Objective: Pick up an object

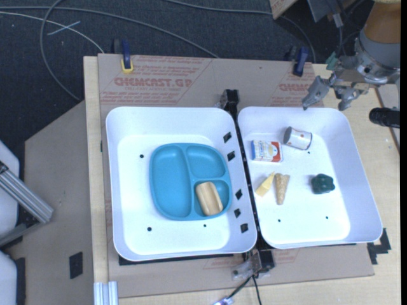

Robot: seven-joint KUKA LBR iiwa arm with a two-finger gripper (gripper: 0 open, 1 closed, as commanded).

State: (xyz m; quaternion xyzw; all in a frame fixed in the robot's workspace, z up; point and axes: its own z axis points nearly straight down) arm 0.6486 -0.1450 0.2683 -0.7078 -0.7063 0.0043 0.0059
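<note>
Closest to us, at the near edge of the bench (318, 264), we see a small metal fitting with a cable (245, 283) where the two bins meet. Beyond it on the left lies the left bin (121, 170), which holds a blue divided plate (184, 180). We find a tan bread-like roll (209, 197) resting in the plate's near right compartment.

We turn to the right bin (356, 189), where the loose objects lie. Near its middle a yellow wedge (264, 184) and a tan cone (281, 188) lie just beside each other, the wedge on the left. To their right, apart from them, sits a dark green lump (322, 183). Farther back we see a small white packet with red and blue print (265, 150), and just right of it a grey and white can (297, 138) lying on its side.

We spot the gripper (328, 96) at the far right, above the bin's far rim, with the grey and orange arm rising behind it. Its two fingers are spread wide and grip nothing; every object lies apart from it, the can being the nearest. Nothing stands between the fingers and the bin floor.

Two blue clamps (127, 57) pin the far edge of the printed board, and white cables (76, 18) run across the dark floor beyond.
</note>
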